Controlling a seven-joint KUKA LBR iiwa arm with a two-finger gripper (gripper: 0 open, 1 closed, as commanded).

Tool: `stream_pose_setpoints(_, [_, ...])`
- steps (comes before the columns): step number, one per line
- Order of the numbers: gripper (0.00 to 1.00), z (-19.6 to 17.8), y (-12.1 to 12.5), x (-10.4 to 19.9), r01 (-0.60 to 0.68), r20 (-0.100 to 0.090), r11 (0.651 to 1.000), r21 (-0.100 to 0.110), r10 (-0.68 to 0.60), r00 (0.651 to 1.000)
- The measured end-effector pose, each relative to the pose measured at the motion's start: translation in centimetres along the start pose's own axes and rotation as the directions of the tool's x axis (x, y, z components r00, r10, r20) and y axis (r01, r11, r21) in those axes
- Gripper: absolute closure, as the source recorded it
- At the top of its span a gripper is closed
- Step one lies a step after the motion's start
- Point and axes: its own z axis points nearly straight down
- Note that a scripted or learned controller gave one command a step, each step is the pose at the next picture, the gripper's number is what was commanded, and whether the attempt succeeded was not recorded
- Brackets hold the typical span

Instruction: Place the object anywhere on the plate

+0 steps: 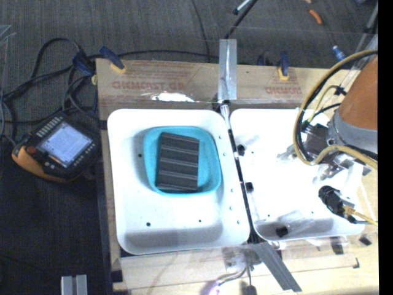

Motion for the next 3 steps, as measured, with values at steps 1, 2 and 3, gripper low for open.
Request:
stream_pose_setpoints(1, [0.0, 14.5, -0.3, -0.3, -0.088, 0.0, 0.996, 0.003, 0.088, 0.996])
stream_pose_setpoints(2, [0.0, 6.2, 2.2, -4.9, 0.256, -0.001, 0.967, 0.0, -0.256, 0.967])
stream_pose_setpoints(3, [0.0, 8.2, -2.4, 3.9, -0.085, 0.0, 0.996, 0.003, 0.085, 0.996])
